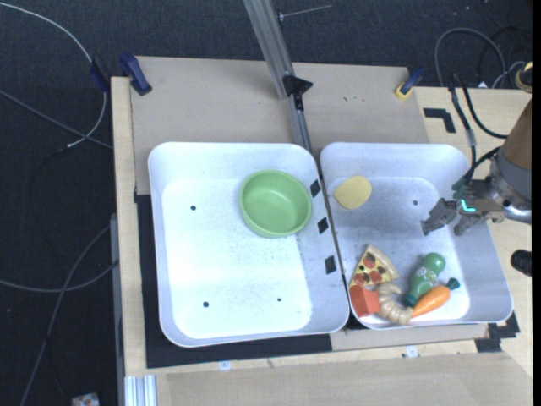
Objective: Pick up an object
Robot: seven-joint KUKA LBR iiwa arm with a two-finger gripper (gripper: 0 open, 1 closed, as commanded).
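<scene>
In the right bin (397, 155), my gripper (450, 222) hangs over the bare floor near the right wall. Its fingers are open with nothing between them. Down in the bin's front corner, below the gripper, lie a green vegetable (425, 275) and an orange carrot (432, 299). To their left are a pizza slice (374, 266), a red block (363, 299) and a beige curled piece (394, 306). A yellow round piece (352, 192) sits apart at the bin's back left.
A green bowl (275, 203) stands in the left bin (182, 227), near its back right. A slanted metal pole (270, 36) runs down to the gap between the bins. Cables lie on the dark floor around the bench.
</scene>
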